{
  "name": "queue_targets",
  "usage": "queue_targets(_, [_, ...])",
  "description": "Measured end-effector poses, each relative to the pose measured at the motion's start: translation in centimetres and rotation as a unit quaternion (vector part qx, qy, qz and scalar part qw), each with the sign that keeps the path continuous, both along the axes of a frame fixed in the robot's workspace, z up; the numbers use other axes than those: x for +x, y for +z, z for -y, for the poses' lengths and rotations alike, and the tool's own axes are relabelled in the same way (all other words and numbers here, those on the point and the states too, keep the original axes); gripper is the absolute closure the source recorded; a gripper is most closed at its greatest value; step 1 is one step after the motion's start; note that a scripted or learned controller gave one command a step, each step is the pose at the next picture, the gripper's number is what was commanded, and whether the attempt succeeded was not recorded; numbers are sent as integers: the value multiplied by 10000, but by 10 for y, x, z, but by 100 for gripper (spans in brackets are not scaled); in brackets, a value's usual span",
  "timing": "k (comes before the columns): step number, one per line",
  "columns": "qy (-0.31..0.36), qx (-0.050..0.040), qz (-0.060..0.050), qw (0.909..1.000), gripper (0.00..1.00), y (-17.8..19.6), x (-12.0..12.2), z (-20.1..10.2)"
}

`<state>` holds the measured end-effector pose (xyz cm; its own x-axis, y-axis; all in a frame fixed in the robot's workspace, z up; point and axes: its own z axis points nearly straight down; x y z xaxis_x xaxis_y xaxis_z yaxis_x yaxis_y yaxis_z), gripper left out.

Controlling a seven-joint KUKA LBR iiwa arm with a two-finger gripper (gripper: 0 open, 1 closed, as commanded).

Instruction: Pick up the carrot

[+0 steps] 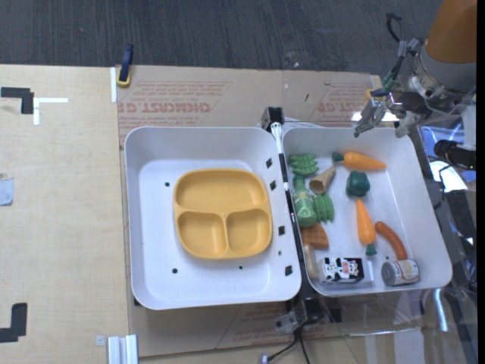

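A: Location of the carrot?

B: One carrot lies near the far wall of the right bin, tip pointing right. A second carrot lies mid-bin, beside a green pepper and a sausage.

A: Gripper status?

B: The gripper hangs above the right bin's far rim, apart from both carrots. Its fingers are spread, with nothing between them. The arm enters from the upper right, orange band uppermost.

A: Surroundings?

B: The left bin holds a yellow divided plate. Both bins sit on cardboard over a pale bench; dark carpet lies beyond.
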<state>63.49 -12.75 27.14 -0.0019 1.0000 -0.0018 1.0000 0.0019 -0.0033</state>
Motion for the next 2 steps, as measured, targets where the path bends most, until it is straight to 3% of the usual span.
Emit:
queue_targets(1, [-19, 9, 6, 10000, 0, -177, -92, 14])
queue_targets(2, [-44, 4, 11, 10000, 100, -168, -91, 15])
